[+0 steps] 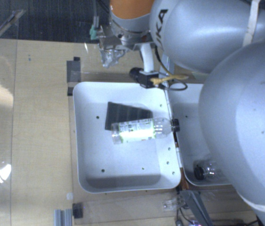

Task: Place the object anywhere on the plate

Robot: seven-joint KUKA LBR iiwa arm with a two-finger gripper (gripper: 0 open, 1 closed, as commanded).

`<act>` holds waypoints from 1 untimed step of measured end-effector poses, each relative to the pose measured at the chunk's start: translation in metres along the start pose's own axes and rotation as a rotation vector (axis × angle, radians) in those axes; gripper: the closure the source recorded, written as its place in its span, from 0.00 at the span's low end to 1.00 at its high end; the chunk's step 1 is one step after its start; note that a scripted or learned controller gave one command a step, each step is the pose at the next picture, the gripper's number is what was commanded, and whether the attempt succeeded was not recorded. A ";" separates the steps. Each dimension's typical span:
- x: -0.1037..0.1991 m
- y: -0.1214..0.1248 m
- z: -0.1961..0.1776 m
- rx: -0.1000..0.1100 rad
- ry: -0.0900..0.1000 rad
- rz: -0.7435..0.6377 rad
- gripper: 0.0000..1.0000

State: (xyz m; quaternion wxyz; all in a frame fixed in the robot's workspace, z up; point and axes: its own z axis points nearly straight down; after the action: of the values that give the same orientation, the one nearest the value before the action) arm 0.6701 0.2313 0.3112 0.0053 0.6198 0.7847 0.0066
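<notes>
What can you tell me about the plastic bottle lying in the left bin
The plastic bottle is clear, with a pale green and white label around its middle. It lies on its side in the left bin, roughly level across the view. Its upper edge overlaps a flat dark plate, partly resting on it. Nothing else touches it; the hand hovers beyond the bin's far edge.

Bottle [139,129] lies in left bin [87,126], partly on plate [123,113]. My gripper [108,56] hangs behind bin, over counter [33,121].
</notes>
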 end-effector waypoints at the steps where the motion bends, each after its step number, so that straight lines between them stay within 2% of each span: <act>1: -0.006 -0.036 0.048 0.014 -0.002 0.435 1.00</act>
State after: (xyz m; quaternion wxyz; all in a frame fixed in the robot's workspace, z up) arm 0.6370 0.2171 0.2621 0.0004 0.7746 0.6325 0.0015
